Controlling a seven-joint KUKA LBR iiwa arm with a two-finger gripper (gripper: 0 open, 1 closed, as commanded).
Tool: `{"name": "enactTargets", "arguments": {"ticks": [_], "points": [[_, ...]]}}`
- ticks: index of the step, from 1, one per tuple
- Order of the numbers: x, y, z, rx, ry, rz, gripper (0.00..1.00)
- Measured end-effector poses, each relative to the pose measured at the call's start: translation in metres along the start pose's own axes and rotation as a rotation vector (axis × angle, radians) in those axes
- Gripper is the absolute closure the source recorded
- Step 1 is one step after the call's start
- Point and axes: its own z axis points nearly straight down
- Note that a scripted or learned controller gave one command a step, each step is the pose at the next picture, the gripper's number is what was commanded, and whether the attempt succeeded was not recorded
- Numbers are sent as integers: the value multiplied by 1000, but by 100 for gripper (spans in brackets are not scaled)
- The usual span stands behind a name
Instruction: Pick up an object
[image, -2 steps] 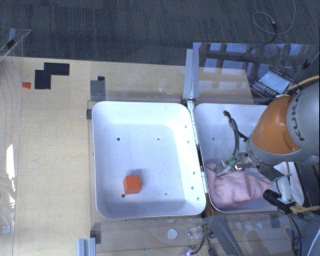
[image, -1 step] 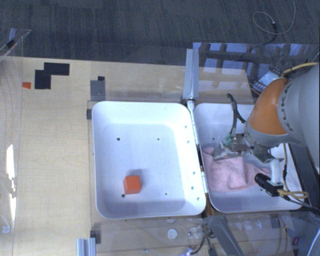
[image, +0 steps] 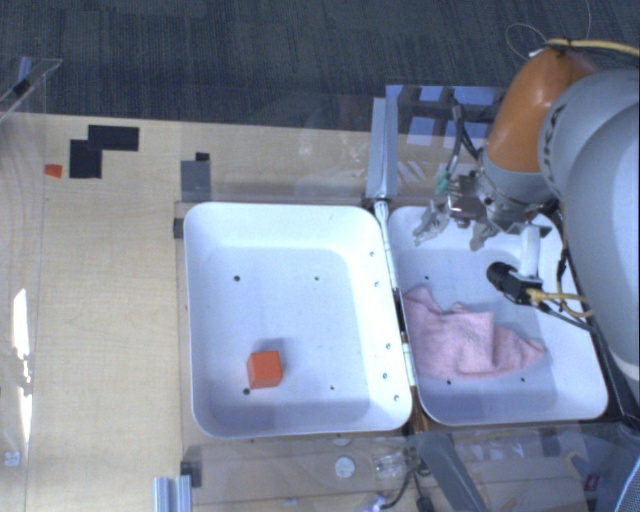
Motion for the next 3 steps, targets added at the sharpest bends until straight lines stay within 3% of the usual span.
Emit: {"name": "enactTargets", "arguments": {"ticks": [1,2,3], "points": [[-33,17,12,3,-1,61,0],[-81,-34,48,7,0,45,0],[-128,-101,83,4,0,-192,0]]}}
